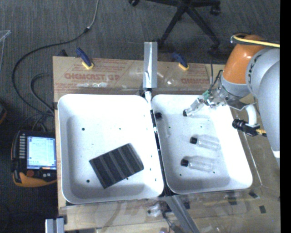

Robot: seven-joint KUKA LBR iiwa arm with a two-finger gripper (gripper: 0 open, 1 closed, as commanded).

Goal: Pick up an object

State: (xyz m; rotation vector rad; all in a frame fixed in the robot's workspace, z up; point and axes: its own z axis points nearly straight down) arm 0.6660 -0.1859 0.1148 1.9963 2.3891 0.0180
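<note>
In the right bin (pixel 236 179) lie two clear plastic bottles with black caps, one in the middle (pixel 205 143) and one nearer the front (pixel 198 163). A third clear bottle (pixel 193 108) is tilted at the back of that bin, black cap pointing left and its other end at my gripper (pixel 210 98). The gripper hangs over the bin's back right part, below the orange band (pixel 236 63) of the arm. I cannot tell whether this bottle is gripped or only touches the gripper. A black ridged block (pixel 117 164) lies in the left bin (pixel 68 118).
A small black piece (pixel 158 115) sits at the right bin's left wall. A grey bar (pixel 150 63) stands behind the seam between the bins. A teach pendant (pixel 35 158) lies left of the bench. A chair base (pixel 191 13) is behind.
</note>
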